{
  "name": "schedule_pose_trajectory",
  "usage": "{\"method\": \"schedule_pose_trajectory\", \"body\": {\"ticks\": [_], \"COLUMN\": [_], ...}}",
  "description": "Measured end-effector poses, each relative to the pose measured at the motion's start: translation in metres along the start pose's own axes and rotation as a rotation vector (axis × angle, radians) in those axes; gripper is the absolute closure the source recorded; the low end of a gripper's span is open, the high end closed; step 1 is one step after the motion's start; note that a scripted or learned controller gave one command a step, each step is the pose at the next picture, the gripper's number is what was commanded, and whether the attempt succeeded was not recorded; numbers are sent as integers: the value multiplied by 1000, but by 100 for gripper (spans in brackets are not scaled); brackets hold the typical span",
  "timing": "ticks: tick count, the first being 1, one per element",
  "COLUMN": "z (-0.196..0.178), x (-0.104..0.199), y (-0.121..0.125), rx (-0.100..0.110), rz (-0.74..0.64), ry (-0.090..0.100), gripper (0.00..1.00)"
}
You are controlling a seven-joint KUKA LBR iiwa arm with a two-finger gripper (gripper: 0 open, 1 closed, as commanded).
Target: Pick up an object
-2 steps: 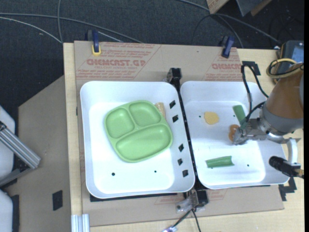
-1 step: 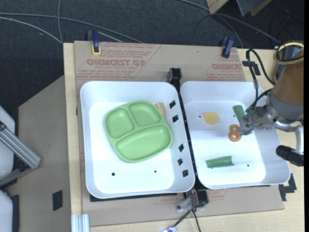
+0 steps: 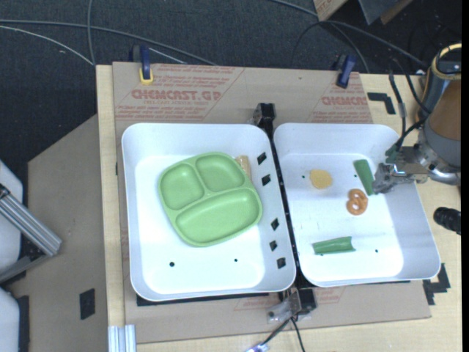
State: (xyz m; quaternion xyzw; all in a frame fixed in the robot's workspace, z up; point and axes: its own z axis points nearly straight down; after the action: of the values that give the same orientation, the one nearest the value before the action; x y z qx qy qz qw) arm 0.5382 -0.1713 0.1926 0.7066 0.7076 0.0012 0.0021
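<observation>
A grey arm [image 3: 440,116] reaches over the right bin [image 3: 410,262], its jaws' state impossible to tell, the gripper [image 3: 382,180] touching a green bar [image 3: 363,173] lying tilted near the far wall. Nearby lie a small orange pretzel-shaped ring [image 3: 357,202], a yellow lump [image 3: 320,178] and a green block [image 3: 333,246]. The left bin [image 3: 146,270] holds a green divided plate [image 3: 210,198].
</observation>
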Motion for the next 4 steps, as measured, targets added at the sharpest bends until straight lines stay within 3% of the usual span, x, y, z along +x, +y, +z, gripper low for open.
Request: {"method": "schedule_pose_trajectory", "body": {"ticks": [1, 3, 4], "z": [-44, -50, -49], "x": [-5, 105, 159], "y": [3, 21, 11], "rx": [-1, 3, 7], "rz": [0, -2, -4], "ry": [0, 1, 4], "gripper": [100, 100, 100]}}
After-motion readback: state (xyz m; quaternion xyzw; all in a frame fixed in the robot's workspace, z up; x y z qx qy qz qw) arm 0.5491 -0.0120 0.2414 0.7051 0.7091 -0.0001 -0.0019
